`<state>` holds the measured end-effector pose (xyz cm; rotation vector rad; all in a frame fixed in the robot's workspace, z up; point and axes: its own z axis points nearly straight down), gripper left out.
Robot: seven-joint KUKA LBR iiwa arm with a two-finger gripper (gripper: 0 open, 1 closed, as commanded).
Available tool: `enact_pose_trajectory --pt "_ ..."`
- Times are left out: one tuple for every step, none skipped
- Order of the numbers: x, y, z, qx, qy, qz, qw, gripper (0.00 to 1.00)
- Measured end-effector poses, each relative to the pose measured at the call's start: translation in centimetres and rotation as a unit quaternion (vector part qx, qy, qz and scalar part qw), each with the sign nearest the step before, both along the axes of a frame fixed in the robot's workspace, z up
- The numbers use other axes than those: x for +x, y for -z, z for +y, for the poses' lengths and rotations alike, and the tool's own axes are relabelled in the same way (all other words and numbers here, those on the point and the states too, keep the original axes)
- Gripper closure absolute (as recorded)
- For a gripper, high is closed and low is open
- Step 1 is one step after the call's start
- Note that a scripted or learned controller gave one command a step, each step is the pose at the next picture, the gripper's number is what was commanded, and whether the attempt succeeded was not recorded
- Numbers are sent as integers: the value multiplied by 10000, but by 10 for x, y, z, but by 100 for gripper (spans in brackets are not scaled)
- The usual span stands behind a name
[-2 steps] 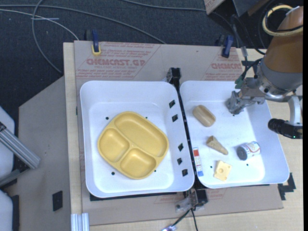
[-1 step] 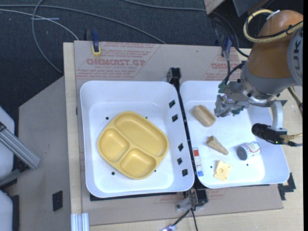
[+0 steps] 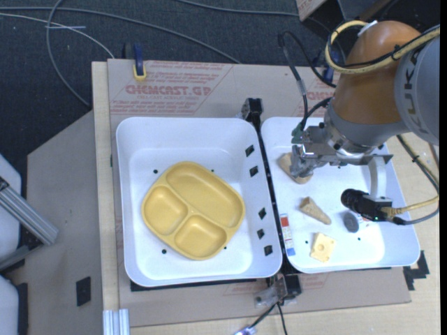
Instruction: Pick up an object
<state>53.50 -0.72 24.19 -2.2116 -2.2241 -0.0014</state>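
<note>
Dark carpet all round, with loose cables trailing across it; brown cardboard-covered worktop (image 3: 174,89) in the middle, carrying two white bins side by side. Reaching in from the right: grey arm (image 3: 412,96) with orange band, pincer (image 3: 302,167) lowered into the right bin (image 3: 398,253), tip right at a tan lump (image 3: 288,165). Cannot tell whether the lump sits between the fingers or just beside them, nor whether they stand apart or together.

Below the pincer and slightly right: a tan wedge (image 3: 315,211), lying flat. Further below: a pale yellow cheese-like block (image 3: 322,247) near the bin's front edge. Lower right of the pincer: a small grey stone-like piece (image 3: 350,222), just under a black cylinder (image 3: 363,204) mounted on the arm.

Left of the pincer, across the divider: left bin (image 3: 133,145) holding a yellow divided plate (image 3: 193,209) with three compartments, well apart from the pincer.
</note>
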Motion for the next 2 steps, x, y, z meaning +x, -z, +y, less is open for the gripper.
enact_pose_trajectory --pt "-22 15 40 -6 7 13 10000 100" --pt "-37 23 85 -6 5 10 10000 100"
